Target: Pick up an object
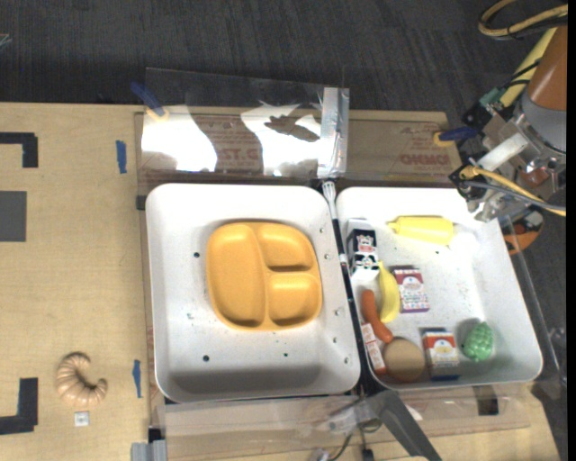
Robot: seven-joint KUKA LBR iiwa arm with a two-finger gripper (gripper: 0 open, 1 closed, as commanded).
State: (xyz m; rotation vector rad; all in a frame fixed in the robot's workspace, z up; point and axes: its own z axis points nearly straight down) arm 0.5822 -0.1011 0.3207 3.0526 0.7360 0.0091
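Observation:
The right bin [504, 270] holds several items. A yellow block [420, 229] lies at the back, with a black-and-white carton [363, 248] to its left. A banana [388, 293] and a small red-and-white box [411, 289] sit mid-bin. An orange sausage shape [375, 318], a brown egg-like lump [404, 357], a red box [439, 349] and a green knobbly ball [479, 340] lie along the front. My gripper [493, 200] hangs over the bin's back right corner, above and right of the yellow block, with nothing seen in it.
The left bin [171, 270] carries a yellow divided plate [264, 273]. A croissant [81, 378] lies on the bench at the front left, outside the bins. A clear plastic sheet [243, 135] stands behind the left bin. Cables [517, 22] trail near the arm.

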